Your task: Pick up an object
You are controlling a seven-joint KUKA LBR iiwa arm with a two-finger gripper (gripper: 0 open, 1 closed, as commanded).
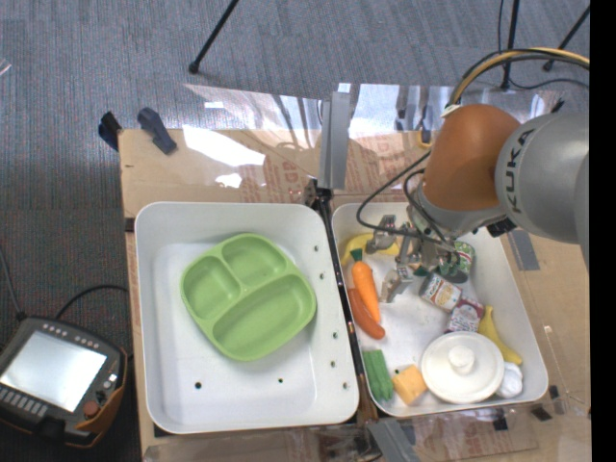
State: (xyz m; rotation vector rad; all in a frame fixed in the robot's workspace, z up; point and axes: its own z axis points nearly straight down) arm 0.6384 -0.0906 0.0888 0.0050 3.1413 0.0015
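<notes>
the grey arm's two-finger claw (402, 279) hangs with fingers spread and empty in the right white bin (527, 349); the long orange plastic carrot (365, 298) lies just beside it toward the green tray, lengthwise alongside the divider.

A robotics lab. Tripod legs (219, 22) stand on grey carpet at twelve o'clock. A teach pendant (58, 373) lies at eight o'clock beside the worktop (192, 162).

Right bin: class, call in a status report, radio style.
Gripper low in right bin, nothing seen held. Carrot just beside it, untouched. Small bottle and white lidded bowl crowd close.
</notes>
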